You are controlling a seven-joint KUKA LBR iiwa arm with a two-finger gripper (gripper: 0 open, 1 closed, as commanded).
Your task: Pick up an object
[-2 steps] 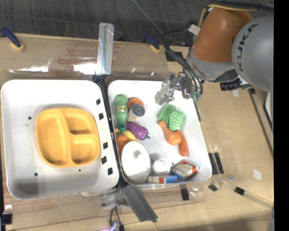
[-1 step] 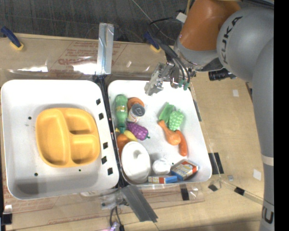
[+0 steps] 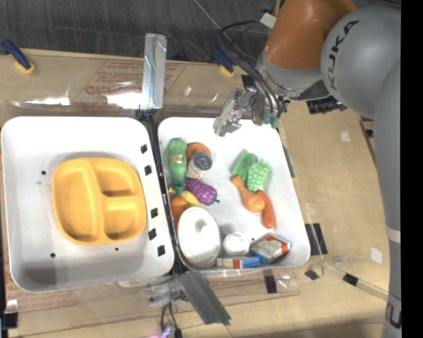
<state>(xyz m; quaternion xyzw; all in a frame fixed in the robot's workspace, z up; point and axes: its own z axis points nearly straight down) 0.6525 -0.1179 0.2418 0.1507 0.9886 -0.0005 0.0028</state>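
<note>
Two white bins: left bin (image 3: 21,259), right bin (image 3: 285,153).

Left bin contents: one yellow divided tray (image 3: 99,199), three compartments.

Right bin contents, counted:
- green bottle (image 3: 177,162): 1
- orange-brown jar with dark cap (image 3: 198,158): 1
- purple grape bunch (image 3: 201,191): 1
- green toy vegetables: 2, a smooth one (image 3: 241,163) and a knobbly one (image 3: 258,176)
- orange toy vegetables: 2, (image 3: 250,198) and (image 3: 268,213)
- white cup (image 3: 198,236): 1
- small white round item (image 3: 235,243): 1
- small printed cartons: 2, (image 3: 270,248) and (image 3: 238,262)
- orange-yellow item (image 3: 181,203), partly hidden: 1, kind unclear
</note>
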